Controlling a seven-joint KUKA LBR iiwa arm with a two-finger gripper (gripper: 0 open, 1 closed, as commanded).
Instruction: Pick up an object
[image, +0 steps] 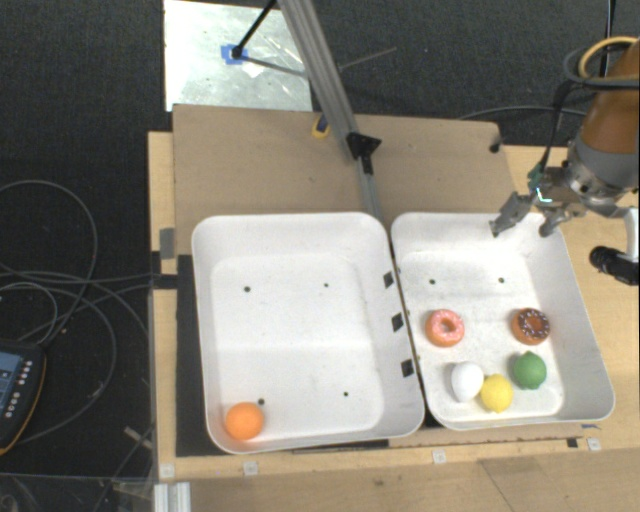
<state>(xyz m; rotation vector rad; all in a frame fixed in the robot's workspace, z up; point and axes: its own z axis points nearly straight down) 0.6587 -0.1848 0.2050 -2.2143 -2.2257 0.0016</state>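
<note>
In the right bin (560, 290) lie a pink-frosted doughnut (445, 327), a chocolate doughnut with sprinkles (531, 325), a green ball (528, 370), a yellow lemon (496, 393) and a white egg-like object (466, 380). An orange ball (244, 421) rests in the near left corner of the left bin (290, 240). My gripper (526, 221) hangs over the far right corner of the right bin, well behind the objects. Its two fingers are spread apart with nothing between them.
The arm's grey wrist with its orange band (610, 125) comes in from the upper right. A slanted metal pole (330, 85) crosses the brown board behind the bins. Cables and a handheld pendant (18, 385) lie on the floor at left.
</note>
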